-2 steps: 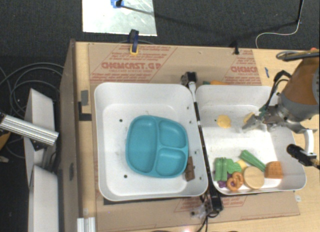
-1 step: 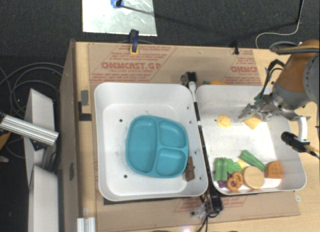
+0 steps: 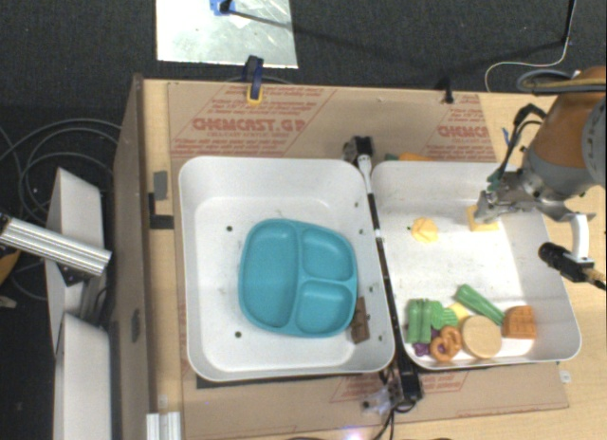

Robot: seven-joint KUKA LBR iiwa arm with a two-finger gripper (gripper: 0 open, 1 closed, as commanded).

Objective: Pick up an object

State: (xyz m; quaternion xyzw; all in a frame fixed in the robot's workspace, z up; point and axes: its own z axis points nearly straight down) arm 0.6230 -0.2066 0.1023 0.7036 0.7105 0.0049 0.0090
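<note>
— What's lying well left of the end effector point(image 3: 490, 209)?
— A teal divided plate point(image 3: 297, 277) in the far bin point(image 3: 204, 192). Beyond it, a foil sheet point(image 3: 224, 9) past the desk point(image 3: 313, 116).

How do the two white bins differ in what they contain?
The left white bin holds one large teal divided plate near its middle. The right white bin holds many small toy foods crowded at its near edge, plus a small yellow piece lying apart. Both bins are shallow, white and rectangular.
</note>
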